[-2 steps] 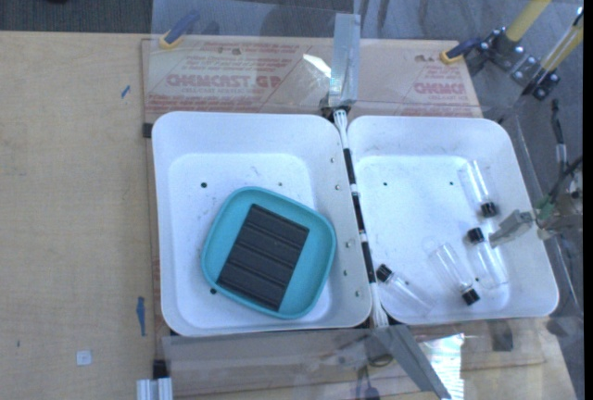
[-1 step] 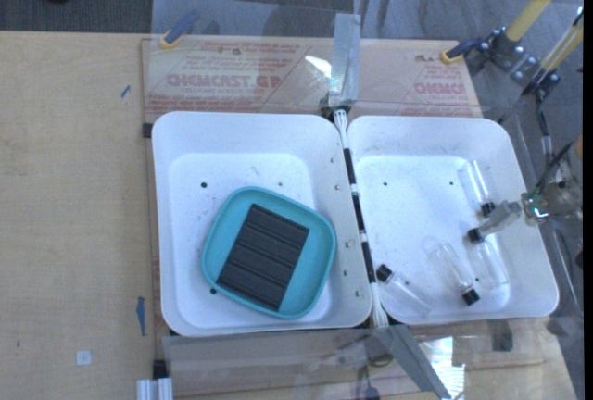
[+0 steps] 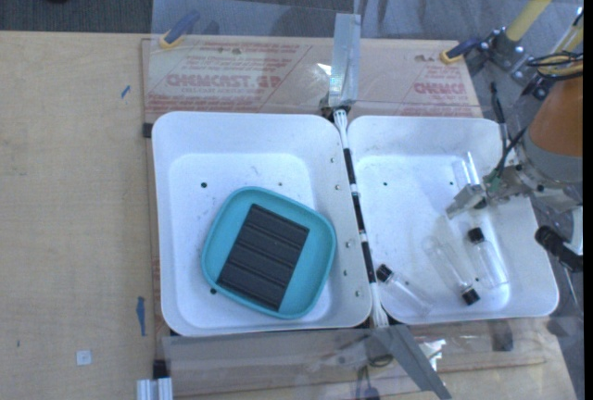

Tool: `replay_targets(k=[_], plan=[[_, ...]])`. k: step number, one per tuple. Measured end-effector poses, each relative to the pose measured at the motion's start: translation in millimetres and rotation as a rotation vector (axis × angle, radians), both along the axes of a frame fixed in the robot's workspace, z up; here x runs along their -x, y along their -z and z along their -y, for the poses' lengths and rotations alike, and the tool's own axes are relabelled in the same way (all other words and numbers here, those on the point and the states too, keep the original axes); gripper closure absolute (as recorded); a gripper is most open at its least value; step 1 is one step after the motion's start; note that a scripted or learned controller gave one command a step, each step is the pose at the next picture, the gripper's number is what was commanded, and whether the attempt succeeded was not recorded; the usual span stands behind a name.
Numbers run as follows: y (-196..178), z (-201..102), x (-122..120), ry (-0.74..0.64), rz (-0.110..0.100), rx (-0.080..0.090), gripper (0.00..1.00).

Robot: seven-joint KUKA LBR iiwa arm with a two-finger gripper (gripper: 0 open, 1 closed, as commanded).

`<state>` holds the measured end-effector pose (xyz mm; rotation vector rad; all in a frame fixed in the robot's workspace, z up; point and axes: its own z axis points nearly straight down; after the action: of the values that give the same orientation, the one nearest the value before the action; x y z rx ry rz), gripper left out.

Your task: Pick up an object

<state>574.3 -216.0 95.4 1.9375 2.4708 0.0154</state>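
From above, the desk (image 3: 74, 204) carries two white bins side by side, and the right bin (image 3: 408, 157) serves as the landmark. The arm (image 3: 561, 125) reaches in over that bin's right rim, its orange band just above the wrist, and the gripper (image 3: 468, 201) hangs over the bin's middle-right part, pointing toward the bin's centre. Whether the jaws are spread or pressed together cannot be told; the metal tips blur into clear plastic around them. Several clear vials with black caps lie in the right bin. One vial (image 3: 463, 171) lies just above the jaws, seemingly touching them. Another vial (image 3: 488, 257) lies just below the jaws toward the bin's lower right, its cap near the tips. A third vial (image 3: 451, 270) lies beside it, with its cap near the bin's lower wall. A fourth vial (image 3: 398, 289) rests in the bin's lower-left corner. The left bin (image 3: 185, 148), touching the right bin's left rim, holds a teal tray (image 3: 315, 245) bearing a dark ribbed block (image 3: 264, 256).
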Motion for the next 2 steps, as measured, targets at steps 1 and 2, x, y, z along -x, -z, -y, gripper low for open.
replay_targets(k=[1, 2], plan=[[7, 0, -47, -0.092, 0.001, 0.003, 0.0], [7, 4, 25, -0.22, 0.0, 0.004, 0.0]])
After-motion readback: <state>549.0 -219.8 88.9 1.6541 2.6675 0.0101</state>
